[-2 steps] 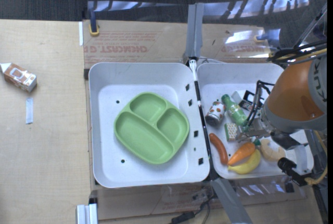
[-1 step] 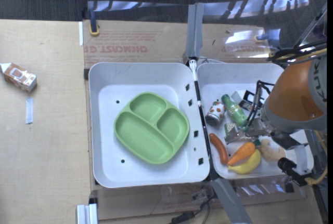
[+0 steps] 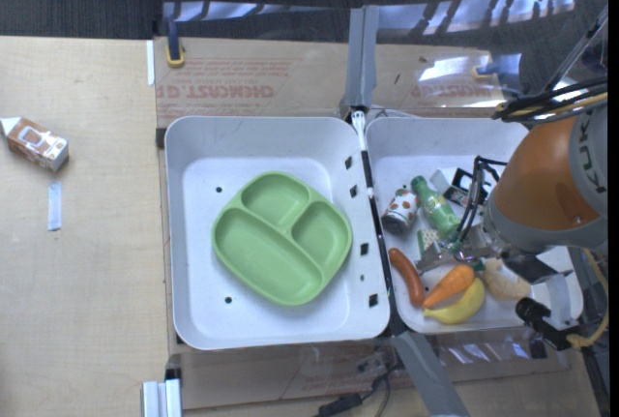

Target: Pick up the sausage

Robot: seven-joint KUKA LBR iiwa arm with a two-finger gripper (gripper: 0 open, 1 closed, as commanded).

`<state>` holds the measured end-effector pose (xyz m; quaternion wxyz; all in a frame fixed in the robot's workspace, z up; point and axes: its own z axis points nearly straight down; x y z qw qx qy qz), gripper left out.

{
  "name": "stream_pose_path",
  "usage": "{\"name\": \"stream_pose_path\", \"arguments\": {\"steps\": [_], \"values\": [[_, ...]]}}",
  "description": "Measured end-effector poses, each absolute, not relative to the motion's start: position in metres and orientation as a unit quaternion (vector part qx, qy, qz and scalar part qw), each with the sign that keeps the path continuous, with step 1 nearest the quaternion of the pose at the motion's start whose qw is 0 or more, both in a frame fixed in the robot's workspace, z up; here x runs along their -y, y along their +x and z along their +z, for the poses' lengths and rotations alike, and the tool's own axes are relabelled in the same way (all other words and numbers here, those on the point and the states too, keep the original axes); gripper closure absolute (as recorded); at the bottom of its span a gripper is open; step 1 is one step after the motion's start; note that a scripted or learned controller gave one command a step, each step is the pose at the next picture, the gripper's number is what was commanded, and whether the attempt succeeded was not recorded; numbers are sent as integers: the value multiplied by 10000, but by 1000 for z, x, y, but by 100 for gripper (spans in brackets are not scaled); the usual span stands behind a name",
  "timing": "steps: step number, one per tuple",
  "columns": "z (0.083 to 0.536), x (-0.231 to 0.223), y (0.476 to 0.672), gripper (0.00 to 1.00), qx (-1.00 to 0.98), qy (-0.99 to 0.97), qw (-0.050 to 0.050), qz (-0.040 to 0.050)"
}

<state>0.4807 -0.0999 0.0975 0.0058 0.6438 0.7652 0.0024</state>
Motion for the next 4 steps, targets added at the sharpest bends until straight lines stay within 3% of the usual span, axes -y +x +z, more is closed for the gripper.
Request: {"name": "stream_pose_path", "arguments": {"steps": [1,2,3,4], "values": [[117,137,555,0,-7420,6704,1,-10],[191,60,477,0,-7597,6502,-8,-10],[91,98,476,0,-7830,6220,-14,-9],[142,142,537,0,-8204,5717,-4,-7]]}}
